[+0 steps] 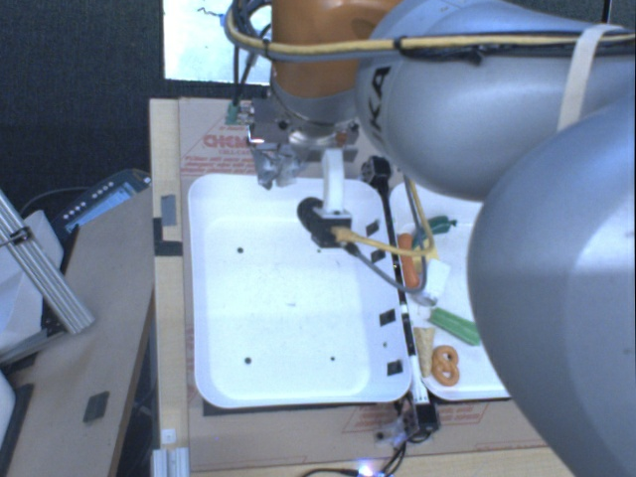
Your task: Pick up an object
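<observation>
Dark walling is seen behind the worktop (119, 316), on which two white bins are set. At the far edge of the left bin (288, 306) the gripper (270, 172) is poised low; whether it is released or clenched cannot be told, and nothing is seen held in it. Candidates lie in the right bin (467, 391): an orange stick (405, 246), a green piece (455, 324) and a pretzel-shaped item (444, 364). No pick is judged made yet; approach, grasp and lift remain.

left bin (288, 356) floor is wide open, right bin's (484, 374) crowded with a pretzel (444, 364), green stick (454, 324), and the arm (517, 117) hangs over it
</observation>
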Robot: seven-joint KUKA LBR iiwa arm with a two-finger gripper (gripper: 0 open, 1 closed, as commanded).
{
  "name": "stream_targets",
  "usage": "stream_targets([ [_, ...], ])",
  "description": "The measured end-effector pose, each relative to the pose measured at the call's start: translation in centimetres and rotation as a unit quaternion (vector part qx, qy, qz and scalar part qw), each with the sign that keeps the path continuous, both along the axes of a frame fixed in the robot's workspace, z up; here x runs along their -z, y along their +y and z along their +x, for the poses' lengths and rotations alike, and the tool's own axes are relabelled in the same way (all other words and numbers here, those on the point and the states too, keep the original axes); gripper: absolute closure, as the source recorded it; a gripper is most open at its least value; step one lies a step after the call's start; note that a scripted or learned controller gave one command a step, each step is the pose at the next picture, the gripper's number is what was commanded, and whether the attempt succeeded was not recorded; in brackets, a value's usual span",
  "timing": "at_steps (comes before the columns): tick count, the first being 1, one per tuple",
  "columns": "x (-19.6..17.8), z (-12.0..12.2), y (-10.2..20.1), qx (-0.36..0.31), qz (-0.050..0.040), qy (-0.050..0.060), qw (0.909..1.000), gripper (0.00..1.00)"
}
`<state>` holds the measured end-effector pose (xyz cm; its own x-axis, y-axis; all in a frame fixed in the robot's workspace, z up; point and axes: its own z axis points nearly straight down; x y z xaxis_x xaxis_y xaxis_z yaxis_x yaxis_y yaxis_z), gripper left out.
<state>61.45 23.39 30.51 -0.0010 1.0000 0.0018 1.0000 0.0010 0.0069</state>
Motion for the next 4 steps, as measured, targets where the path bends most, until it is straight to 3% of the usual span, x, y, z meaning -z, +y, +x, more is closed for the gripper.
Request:
stream_targets([
  [1,5.7,-3.1,0.0,0.000,-0.0015,0.006,1.0000,1.00],
  [2,15.8,-10.2,-1.0,0.000,-0.0028,0.010,0.9999,1.00],
  [3,2.3,-11.5,-5.4,0.001,0.0006,-0.001,1.0000,1.00],
  [4,3.8,-12.0,-11.3,0.002,-0.0012,0.004,1.0000,1.00],
])
